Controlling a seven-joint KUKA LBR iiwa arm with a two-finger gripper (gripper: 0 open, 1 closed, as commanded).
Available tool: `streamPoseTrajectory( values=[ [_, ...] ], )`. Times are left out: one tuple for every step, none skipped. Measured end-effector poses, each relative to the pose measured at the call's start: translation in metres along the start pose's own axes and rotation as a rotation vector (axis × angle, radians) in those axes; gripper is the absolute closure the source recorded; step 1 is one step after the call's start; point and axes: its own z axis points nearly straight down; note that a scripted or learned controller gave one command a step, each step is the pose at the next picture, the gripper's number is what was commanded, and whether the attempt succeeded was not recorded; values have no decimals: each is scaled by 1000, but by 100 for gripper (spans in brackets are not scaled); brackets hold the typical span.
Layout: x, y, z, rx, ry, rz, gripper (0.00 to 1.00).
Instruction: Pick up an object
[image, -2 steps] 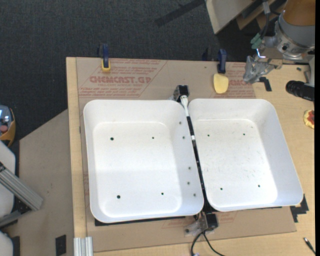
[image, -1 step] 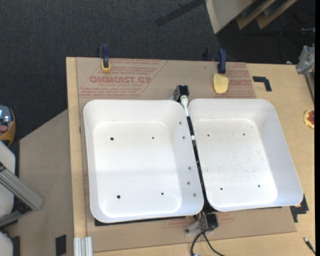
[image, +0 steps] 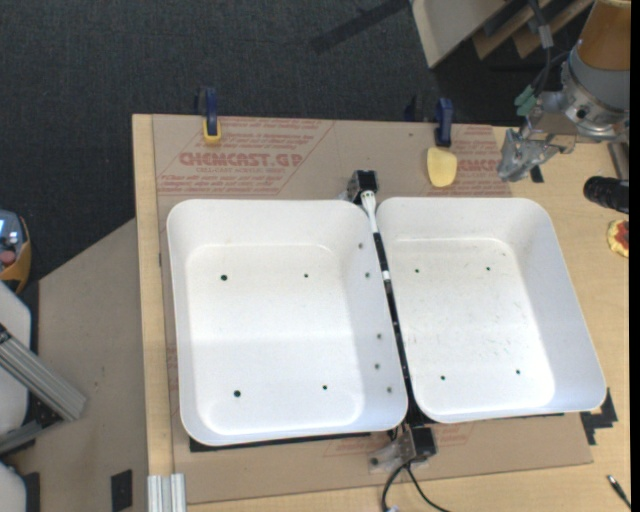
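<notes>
Claw (image: 520, 160) hangs over the table (image: 250, 150) near its far right corner, just beyond the far rim of the right bin (image: 560, 300), fingers pointing down; can't tell how far apart they sit, and nothing visible between them. Small pale yellow object (image: 442, 166) lies on the table at the far edge, just beside the blue clamp (image: 443, 120) and just outside the right bin's far left corner, near the claw but apart from it. Left bin (image: 190, 300) sits beside the right bin, rims touching along the middle.
</notes>
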Motion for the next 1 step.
streamPoseTrajectory(
  values=[
    [-15, 0, -195, -25, -8, 2, 100]
  ],
)
